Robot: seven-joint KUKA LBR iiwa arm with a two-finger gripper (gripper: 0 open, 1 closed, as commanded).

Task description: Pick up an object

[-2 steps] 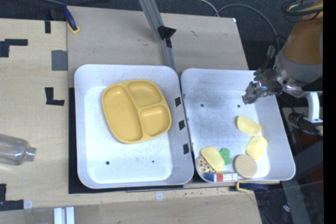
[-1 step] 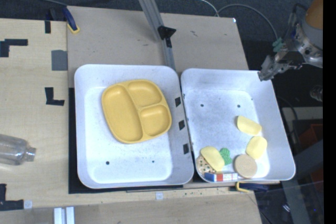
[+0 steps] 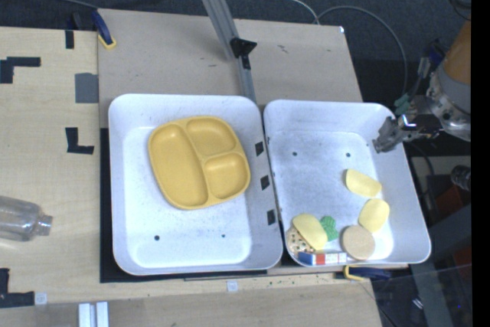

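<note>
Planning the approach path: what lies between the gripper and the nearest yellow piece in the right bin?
In the camera view, only bare white bin floor lies between the gripper and the yellow piece; nothing else sits on that stretch.

No legible text, label, brand, number or sign is found anywhere in the camera view. The black tape marks (image 3: 23,67) on the surface (image 3: 46,126) form angular shapes only, not characters. A packet with red and blue printing (image 3: 325,258) at the right bin's (image 3: 321,122) near edge carries markings too small and blurred to read.
</note>
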